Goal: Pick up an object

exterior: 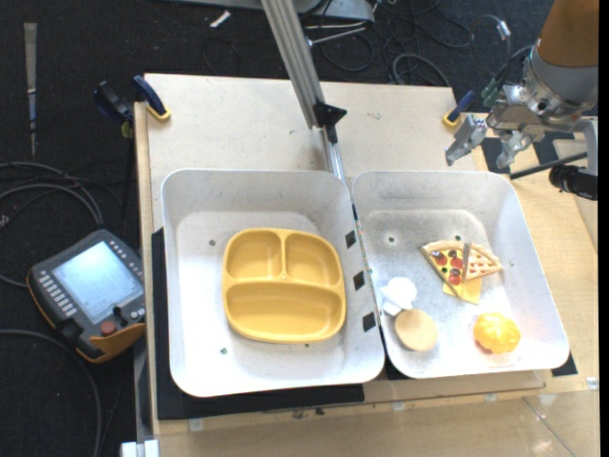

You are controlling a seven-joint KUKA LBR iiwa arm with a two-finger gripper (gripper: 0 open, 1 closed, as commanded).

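Above right bin's far rim: jaws (485, 144) | pizza slice (461, 265) well below, untouched

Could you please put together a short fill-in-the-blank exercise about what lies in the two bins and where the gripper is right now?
1. The yellow divided plate lies in the ____ bin as the camera sees it.
2. The pizza slice lies in the same bin as the orange and the ____ coloured round piece.
3. The plate has ____ compartments.
4. The gripper hangs above the right bin's ____ rim, holding nothing.

Missing words: left; tan; three; far
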